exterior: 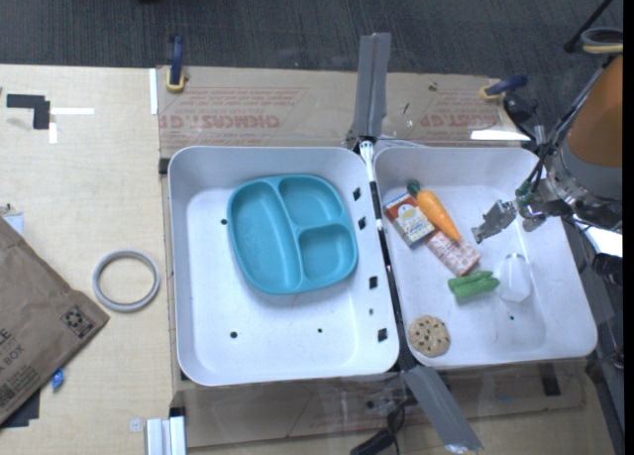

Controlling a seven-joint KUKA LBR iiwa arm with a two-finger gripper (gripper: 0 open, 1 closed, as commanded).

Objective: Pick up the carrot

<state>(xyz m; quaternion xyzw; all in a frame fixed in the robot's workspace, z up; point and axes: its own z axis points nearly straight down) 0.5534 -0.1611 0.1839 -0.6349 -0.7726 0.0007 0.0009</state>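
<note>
The orange carrot [437, 214] with a small green top lies in the right bin [555, 344], slanting across a red and white packet [408, 220]. My gripper [492, 222] hangs over the right half of that bin, a short way right of the carrot and apart from it. Its fingers stand open with nothing between them. The arm with its orange band comes in from the right edge.
In the right bin also lie a pink wafer bar [457, 256], a green pea pod [473, 285], a round cookie [429, 335] and a clear cup [514, 278]. The left bin [198, 344] holds a blue divided plate [292, 233]. A tape ring [126, 279] lies on the bench at left.
</note>
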